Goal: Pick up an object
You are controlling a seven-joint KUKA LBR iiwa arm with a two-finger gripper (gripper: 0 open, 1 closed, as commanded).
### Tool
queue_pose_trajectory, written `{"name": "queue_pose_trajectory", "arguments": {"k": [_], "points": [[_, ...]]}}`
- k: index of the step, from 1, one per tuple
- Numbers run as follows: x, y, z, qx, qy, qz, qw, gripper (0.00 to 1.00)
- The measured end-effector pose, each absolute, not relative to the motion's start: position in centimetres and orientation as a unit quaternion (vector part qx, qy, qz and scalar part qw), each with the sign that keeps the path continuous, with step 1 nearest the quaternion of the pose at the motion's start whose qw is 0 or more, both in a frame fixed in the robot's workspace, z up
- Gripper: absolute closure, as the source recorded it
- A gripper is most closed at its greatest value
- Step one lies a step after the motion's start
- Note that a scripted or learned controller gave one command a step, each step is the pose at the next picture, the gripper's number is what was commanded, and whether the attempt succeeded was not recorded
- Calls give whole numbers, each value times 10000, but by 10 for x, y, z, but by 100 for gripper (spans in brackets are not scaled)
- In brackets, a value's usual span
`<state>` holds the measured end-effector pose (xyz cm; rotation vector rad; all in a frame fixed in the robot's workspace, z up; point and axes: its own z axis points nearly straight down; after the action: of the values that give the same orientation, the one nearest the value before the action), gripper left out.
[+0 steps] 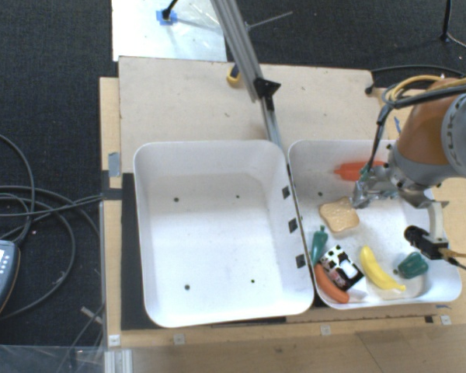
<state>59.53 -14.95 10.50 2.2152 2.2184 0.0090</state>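
White bins — yellow banana, tan bread, orange carrot.

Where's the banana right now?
In the camera view the banana lies near the front of the right bin, between the black-and-white toy on its left and the green object on its right.

Two shallow white bins sit side by side on one bench: the left bin and the right bin. The right bin holds seven objects: one slice of toast, one banana, one orange carrot, one red sausage, one green pepper, one black-and-white block, one dark green piece at four o'clock.
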Motion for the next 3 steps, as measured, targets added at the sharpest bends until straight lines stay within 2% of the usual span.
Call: {"name": "queue_pose_trajectory", "arguments": {"k": [1, 2, 3], "points": [[598, -141, 165, 7048, 7094, 22, 32, 100], [591, -143, 224, 7051, 7091, 20, 35, 100], [592, -143, 222, 7049, 7093, 7, 15, 100]]}}
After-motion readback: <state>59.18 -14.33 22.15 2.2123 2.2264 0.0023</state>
